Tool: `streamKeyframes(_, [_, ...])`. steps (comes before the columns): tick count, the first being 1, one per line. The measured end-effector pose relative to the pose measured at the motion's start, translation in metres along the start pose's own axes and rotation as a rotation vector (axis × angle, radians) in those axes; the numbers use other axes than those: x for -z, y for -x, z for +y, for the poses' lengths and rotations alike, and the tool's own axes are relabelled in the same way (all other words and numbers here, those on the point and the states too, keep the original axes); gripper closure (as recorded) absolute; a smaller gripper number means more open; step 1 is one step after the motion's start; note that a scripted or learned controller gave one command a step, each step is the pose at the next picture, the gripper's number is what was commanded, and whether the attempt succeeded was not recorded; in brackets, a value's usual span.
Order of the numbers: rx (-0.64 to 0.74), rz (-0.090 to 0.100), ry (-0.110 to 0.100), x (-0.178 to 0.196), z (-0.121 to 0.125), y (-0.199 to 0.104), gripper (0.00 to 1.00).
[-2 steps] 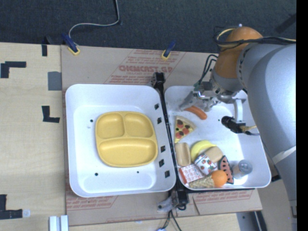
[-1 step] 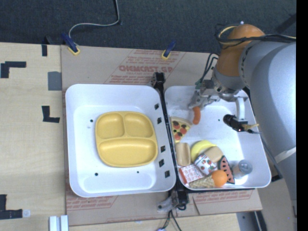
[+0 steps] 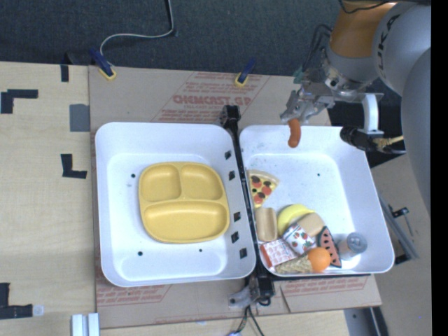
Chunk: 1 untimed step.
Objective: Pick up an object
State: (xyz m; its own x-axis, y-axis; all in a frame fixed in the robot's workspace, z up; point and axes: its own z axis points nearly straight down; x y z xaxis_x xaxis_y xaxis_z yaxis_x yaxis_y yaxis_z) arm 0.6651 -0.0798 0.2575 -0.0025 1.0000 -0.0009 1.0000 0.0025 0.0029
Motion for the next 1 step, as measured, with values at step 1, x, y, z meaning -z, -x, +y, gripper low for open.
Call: streamKeyframes(1, [-0.001, 0.000, -0.004, 0.0024, -0.0974, -0.0305, 1.00])
